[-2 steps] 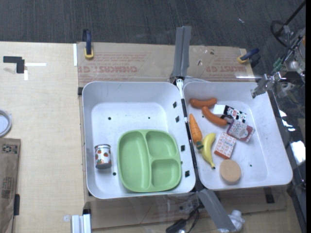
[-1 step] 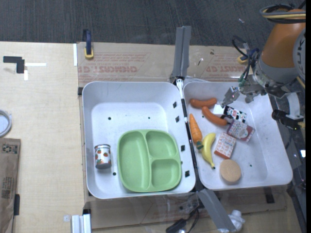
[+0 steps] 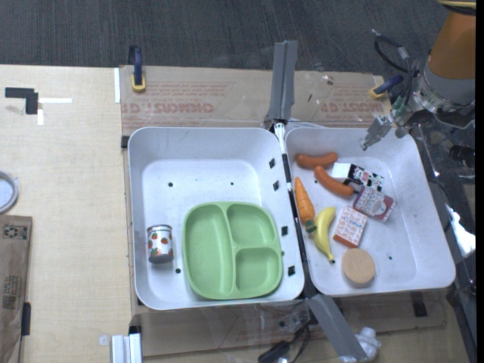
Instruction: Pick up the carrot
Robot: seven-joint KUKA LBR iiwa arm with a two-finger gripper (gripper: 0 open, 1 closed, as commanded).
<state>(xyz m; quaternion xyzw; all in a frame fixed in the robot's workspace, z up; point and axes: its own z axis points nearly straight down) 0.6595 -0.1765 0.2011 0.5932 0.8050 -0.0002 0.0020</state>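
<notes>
At the near edge of the right bin [image 3: 423, 278], about its six o'clock, lies a tan round disc [image 3: 358, 267]. Just beyond it, toward seven o'clock, a yellow banana [image 3: 325, 231] curves along the bin floor, and beside that, close to the bin's centre, sits a small red-and-white carton [image 3: 350, 226] whose print is too small to read. The carrot [image 3: 304, 201] lies at the bin's nine o'clock, hard by the left wall, its orange body pointing away from the camera and its green end touching the banana's top. To its three o'clock rests a pinkish packet [image 3: 374, 203], lettering illegible, and farther back a white-and-black printed box [image 3: 357, 175], also unreadable. Two reddish sausages follow: one [image 3: 333, 181] slanted near the centre, the other [image 3: 316, 159] at about eleven o'clock.

In the left bin [image 3: 144, 203], a green divided plate [image 3: 233, 249] fills the near half, with a small can [image 3: 159, 243] bearing a red fruit pattern at its nine o'clock.

Farther still, at the right bin's one o'clock rim, the gripper [image 3: 376, 136] hangs clear of everything in the bin and grips nothing; how far its claw is open I cannot tell. Behind both bins lies a cardboard sheet [image 3: 204, 100] printed in red, upside down, seemingly "CHEMCO'S".
</notes>
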